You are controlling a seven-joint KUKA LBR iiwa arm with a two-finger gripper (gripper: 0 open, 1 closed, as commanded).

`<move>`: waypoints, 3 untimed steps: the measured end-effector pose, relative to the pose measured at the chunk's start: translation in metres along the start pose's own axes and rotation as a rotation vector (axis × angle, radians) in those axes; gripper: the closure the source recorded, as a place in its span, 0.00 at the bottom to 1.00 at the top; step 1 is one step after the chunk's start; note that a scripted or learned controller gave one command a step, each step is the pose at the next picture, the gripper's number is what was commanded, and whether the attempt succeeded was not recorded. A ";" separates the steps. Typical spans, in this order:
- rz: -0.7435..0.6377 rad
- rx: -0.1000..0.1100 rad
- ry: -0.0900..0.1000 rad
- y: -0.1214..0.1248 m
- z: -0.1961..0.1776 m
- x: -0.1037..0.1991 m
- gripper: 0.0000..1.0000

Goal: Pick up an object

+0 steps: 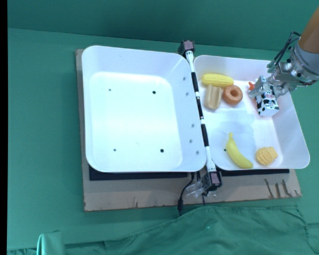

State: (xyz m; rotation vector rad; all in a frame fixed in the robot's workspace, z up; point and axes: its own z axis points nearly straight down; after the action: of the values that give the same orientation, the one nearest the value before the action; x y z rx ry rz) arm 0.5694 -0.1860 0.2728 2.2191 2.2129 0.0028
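My gripper [270, 87] hangs over the right side of the right bin [295, 137], below the arm's orange band. Directly under it, touching or nearly touching, sits a small black-and-white cow-patterned carton [268, 104], slightly tilted. Whether the carton is gripped cannot be made out. A small red-orange piece [251, 85] lies just left of the gripper. Further left lie a yellow corn cob [218, 79], a tan cone-shaped piece [212, 96] and a brown donut [233, 95]. A banana [237, 152] and a yellow ridged piece [266, 155] lie at the near edge.
The left bin [95, 62] stands beside the right one, with a black-and-white striped bar [198, 105] along the divide. Both bins rest on a cardboard sheet [138, 198] on green cloth. A small clamp with a cable [202, 187] sits at the front between the bins.
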 end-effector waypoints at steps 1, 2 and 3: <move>-0.007 0.000 0.003 0.104 -0.007 0.058 1.00; 0.004 0.004 -0.001 0.132 -0.016 0.012 1.00; -0.004 0.008 0.004 0.132 -0.020 0.081 1.00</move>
State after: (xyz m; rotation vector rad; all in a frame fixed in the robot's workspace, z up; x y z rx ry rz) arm 0.7016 -0.1053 0.2934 2.2203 2.2234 -0.0014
